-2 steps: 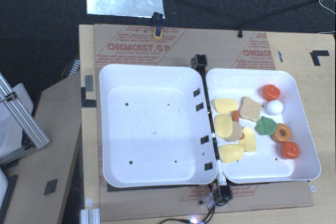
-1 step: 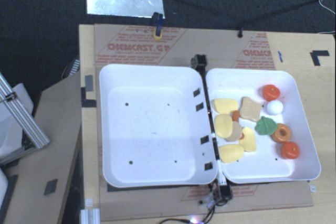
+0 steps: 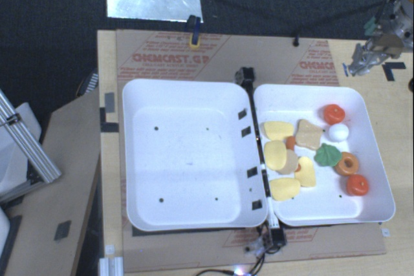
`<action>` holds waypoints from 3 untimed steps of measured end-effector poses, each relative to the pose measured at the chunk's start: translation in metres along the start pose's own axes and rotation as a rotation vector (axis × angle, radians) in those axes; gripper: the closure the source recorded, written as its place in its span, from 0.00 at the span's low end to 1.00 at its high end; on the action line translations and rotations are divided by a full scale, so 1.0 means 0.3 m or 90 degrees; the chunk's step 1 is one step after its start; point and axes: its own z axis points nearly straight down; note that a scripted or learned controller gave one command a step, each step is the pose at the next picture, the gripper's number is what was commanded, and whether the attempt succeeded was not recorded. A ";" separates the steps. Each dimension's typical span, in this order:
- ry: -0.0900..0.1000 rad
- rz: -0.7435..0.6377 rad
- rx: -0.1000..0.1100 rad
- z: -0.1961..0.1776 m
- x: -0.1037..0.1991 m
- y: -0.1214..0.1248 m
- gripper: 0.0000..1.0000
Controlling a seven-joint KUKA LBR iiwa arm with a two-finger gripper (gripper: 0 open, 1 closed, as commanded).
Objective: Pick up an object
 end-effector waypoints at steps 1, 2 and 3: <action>-0.002 -0.001 -0.009 -0.231 0.193 0.085 1.00; 0.000 -0.004 -0.002 0.045 0.475 0.084 1.00; 0.000 -0.005 -0.010 -0.175 0.700 0.086 1.00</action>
